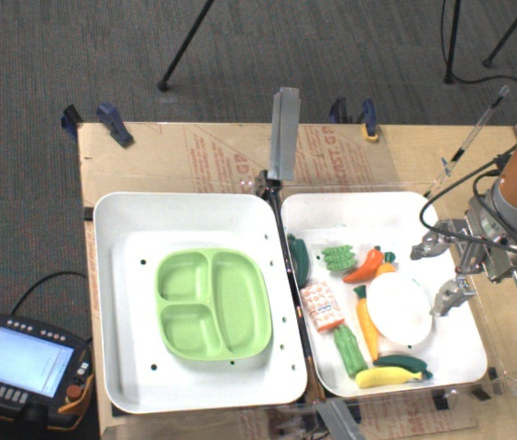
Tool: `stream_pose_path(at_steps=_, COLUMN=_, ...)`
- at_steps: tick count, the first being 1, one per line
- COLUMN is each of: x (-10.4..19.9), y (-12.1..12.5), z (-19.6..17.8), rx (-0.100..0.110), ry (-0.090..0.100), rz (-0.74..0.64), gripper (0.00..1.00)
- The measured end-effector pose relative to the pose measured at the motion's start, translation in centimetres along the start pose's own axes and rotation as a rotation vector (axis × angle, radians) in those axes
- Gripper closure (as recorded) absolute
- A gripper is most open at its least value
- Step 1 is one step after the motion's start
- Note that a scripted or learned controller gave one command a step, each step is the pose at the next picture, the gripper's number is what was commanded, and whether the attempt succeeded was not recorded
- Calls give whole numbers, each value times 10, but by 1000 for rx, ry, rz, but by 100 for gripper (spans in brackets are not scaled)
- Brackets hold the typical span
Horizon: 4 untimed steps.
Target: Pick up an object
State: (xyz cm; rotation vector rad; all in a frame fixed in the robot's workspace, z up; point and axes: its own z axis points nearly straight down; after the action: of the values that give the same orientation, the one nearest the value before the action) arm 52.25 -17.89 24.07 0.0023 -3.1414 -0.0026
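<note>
White toy-filled right bin (332, 211) is entered by the gripper (442, 273), fingers spread apart and holding nothing, near its right wall, just beside the white plate (399, 310).

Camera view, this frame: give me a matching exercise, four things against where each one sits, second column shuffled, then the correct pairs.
Things:
1. green divided plate
2. white round plate
3. banana
4. handheld control pendant

Places:
A. off the bench, at the lower left corner of the view
B. along the near edge of the right bin
C. alone in the left bin
D. middle of the right bin, close to the gripper

Pairs: 1-C, 2-D, 3-B, 4-A
</note>
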Motion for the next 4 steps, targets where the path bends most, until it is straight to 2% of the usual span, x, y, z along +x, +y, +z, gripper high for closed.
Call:
stream_pose_path(at_steps=1, x=3, y=-5, z=126, rx=8, ry=-22, rz=60, gripper=0)
stream_pose_path(at_steps=2, x=39, y=61, z=149, rx=3, ry=-25, rz=178, gripper=0)
stream_pose_path(at_steps=3, x=41, y=81, z=148, rx=21, ry=-30, rz=298, gripper=0)
stream_pose_path(at_steps=4, x=40, y=78, z=146, rx=29, ry=-32, rz=188, gripper=0)
